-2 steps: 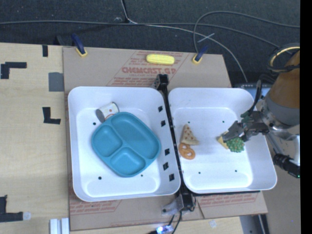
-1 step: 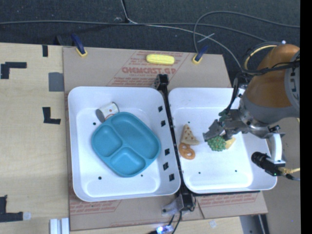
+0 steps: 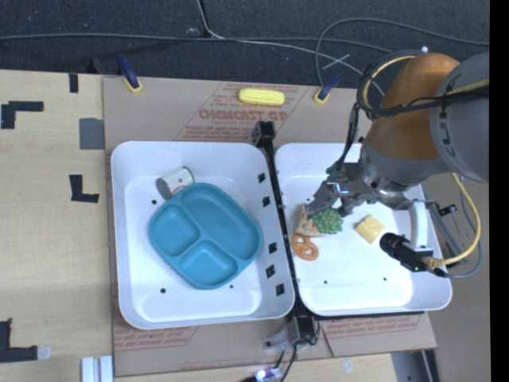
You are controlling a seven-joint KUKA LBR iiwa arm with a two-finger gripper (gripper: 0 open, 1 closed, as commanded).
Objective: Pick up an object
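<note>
Your arm leans in from the right, gripper low in the right bin, right above the green broccoli-like toy. Can't tell its grip state.

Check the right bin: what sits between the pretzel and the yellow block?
The green broccoli-like piece lies between the pretzel and the yellow block, under the gripper, as seen in the camera view.
</note>
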